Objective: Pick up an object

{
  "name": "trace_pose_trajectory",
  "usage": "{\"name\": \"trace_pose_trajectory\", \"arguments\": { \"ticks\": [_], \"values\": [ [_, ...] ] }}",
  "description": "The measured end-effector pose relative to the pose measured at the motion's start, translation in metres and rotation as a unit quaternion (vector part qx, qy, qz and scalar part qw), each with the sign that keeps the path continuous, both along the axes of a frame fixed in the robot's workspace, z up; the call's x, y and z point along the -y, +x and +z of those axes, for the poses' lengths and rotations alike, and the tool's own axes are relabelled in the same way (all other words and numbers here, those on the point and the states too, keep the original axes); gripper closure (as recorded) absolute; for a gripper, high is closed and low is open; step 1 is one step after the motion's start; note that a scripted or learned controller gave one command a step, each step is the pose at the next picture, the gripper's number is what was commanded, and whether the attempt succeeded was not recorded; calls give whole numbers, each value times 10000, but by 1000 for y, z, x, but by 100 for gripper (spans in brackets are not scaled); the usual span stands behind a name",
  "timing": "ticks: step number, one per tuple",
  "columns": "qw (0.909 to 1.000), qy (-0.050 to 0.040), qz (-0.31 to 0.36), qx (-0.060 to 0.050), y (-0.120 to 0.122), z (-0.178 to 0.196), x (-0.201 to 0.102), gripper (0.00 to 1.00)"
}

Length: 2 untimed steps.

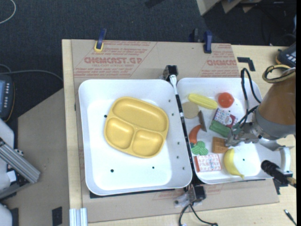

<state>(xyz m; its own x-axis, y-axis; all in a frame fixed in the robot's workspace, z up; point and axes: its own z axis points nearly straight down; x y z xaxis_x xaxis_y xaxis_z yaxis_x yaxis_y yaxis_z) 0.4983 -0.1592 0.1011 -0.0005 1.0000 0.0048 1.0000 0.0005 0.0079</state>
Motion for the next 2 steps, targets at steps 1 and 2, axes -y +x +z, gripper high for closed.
{"name": "trace_pose_trajectory", "arguments": {
  "ticks": [1,2],
  "values": [
    [10000,-39,1,-11,2,63,4,100],
    [10000,-39,5,1,2,126,2,100]
  ]
}}
